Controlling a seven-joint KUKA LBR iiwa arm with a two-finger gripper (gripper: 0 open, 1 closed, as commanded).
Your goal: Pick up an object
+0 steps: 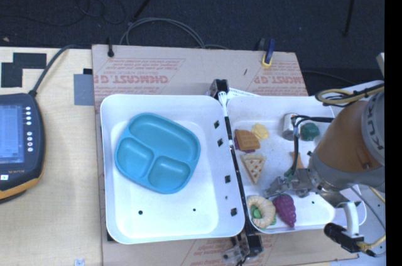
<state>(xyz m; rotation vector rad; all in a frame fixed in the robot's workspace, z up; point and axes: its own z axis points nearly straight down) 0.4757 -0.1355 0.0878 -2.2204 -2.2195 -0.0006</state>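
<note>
Hand [281, 185], perhaps open, near grapes [285, 209], doughnut [261, 210], waffle [254, 165].

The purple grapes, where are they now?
The purple grapes lie in the right bin, near its front edge, right beside the donut and below the waffle wedge.

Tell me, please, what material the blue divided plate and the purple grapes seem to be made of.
The blue divided plate looks like moulded plastic with a smooth, mostly matte finish: one even colour, rounded compartments. The purple grapes seem to be a toy, probably plastic or rubber: the colour is uniform and the lumpy surface carries a slight sheen. The picture cannot settle hard or soft.
</note>
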